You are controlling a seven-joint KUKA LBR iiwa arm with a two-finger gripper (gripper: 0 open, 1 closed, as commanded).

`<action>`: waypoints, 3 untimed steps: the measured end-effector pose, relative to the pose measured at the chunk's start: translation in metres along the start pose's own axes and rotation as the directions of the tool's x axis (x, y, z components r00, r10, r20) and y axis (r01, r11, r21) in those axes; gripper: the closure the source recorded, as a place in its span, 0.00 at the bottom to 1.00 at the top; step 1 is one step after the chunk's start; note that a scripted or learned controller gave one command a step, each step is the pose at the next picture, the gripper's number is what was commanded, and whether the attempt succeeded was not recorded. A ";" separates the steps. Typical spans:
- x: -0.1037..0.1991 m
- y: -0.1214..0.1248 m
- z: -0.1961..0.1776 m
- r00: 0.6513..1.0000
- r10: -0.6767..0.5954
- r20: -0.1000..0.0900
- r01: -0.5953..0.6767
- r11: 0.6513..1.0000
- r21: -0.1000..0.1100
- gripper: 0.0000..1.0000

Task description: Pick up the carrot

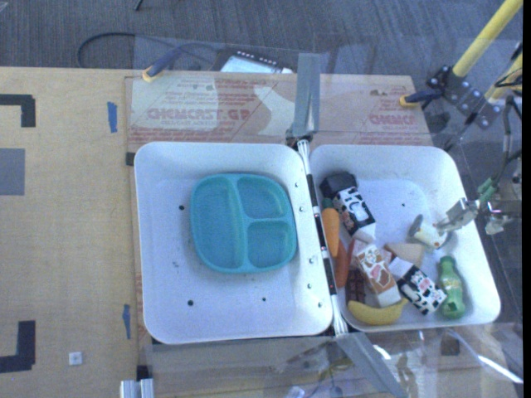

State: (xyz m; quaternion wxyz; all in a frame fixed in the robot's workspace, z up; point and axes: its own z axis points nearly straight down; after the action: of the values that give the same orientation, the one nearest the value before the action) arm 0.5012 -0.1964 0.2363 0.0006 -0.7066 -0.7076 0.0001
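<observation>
The carrot point(331, 230) is a small orange toy lying lengthwise along the left wall of the right bin point(431, 166), next to the divider between the bins. A red pepper-like piece point(342, 265) lies just below it. A black-and-white carton point(352, 202) sits above and to its right. My gripper point(459, 215) appears as a small metallic shape near the right bin's right wall, well to the right of the carrot, beside a cream-coloured toy point(428, 235).
The right bin also holds a milk carton point(374, 269), a cow-patterned box point(421, 292), a banana point(377, 312), a green bottle point(450, 287) and a beige wedge point(403, 250). A teal divided plate point(245, 222) lies in the left bin point(158, 247).
</observation>
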 end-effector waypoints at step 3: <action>0.020 -0.019 0.150 0.954 -0.300 0.002 0.300 0.954 -0.008 0.00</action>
State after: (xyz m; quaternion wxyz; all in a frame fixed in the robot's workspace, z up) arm 0.4823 -0.1765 0.0866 -0.0027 -0.5910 -0.8067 -0.0027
